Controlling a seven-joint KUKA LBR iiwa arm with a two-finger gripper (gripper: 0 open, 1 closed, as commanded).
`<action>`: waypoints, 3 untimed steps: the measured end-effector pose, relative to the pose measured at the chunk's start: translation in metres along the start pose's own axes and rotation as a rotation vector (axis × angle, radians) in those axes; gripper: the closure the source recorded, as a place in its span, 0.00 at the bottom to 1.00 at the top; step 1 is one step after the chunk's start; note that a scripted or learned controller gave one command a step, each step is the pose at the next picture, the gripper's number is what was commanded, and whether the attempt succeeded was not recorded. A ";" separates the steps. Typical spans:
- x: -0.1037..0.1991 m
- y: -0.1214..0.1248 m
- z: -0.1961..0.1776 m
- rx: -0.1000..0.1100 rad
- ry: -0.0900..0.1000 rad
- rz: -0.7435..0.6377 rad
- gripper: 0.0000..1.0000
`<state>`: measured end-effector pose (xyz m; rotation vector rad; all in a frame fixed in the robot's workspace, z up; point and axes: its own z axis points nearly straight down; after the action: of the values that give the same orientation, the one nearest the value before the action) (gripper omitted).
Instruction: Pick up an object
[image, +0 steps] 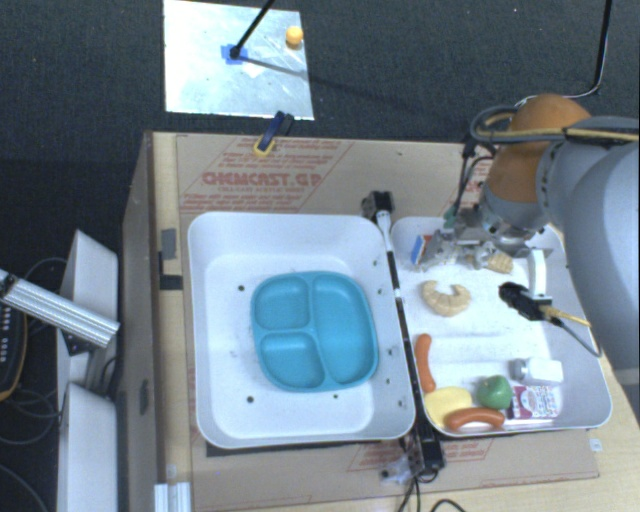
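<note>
Gripper (462, 243) sits low at the right bin's (590, 375) far left corner, close to the wall — finger spread cannot be made out. Croissant (445, 297) lies just beside it with open floor around. Near edge crowded: orange sausage (425, 362), yellow piece (449, 402), green pepper (491, 391), small carton (537, 402), print unreadable. Left bin (215, 300) holds a blue divided plate (312, 331). Cardboard (262, 172) reads "CHEMCAST GP".

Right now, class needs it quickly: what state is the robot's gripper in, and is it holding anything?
Gripper: low over the far end of the right bin; whether it is open, shut or holding anything cannot be told.
</note>
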<state>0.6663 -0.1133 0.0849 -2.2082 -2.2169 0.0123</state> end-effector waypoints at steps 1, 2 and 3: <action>0.023 -0.037 0.001 -0.016 -0.003 0.002 0.00; 0.012 0.001 0.001 -0.002 -0.001 -0.002 0.00; -0.032 -0.046 0.001 -0.016 -0.005 0.003 0.00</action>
<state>0.6206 -0.1456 0.0846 -2.2217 -2.2240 0.0007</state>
